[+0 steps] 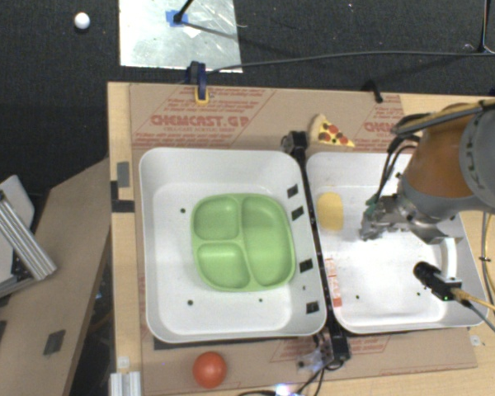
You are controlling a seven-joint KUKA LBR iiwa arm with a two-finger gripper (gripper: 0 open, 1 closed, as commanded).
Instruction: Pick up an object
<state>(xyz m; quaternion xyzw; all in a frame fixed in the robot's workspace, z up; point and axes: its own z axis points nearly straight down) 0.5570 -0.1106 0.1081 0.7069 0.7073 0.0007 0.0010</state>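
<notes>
My gripper (374, 223) hangs low over the right-hand shallow white plastic bin (379, 304), above the upper middle of its floor. My grey wrist and orange band trail off toward the view's right. From this slant the tip is a dark, blurred knot, and I cannot tell whether it is spread or closed.

Just beside my gripper, on the side away from my arm, a pale yellow rounded oblong lump (331, 210) lies on the bin floor, close to the wall next to the other bin. It seems to sit apart from the tip, though the gap is narrow and hard to judge.

Farther out the same way, across the divide, the left-hand shallow white plastic bin (161, 221) holds a light green plastic plate with three compartments (243, 242), flat in its middle.

Up the view from my gripper, outside the bins on the brown cardboard sheet (231, 114), rests a small toy pizza slice, yellow with red spots (332, 132), near the right bin's far corner.

Well apart from my gripper, down and to the view's left past the left bin's near rim, sits an orange-red ball (209, 369). Farthest off, up and left, a blue clamp (198, 77) grips the cardboard's far edge. Beyond the clamp lie a shiny silver sheet (179, 23) and a small white ball (82, 21).
</notes>
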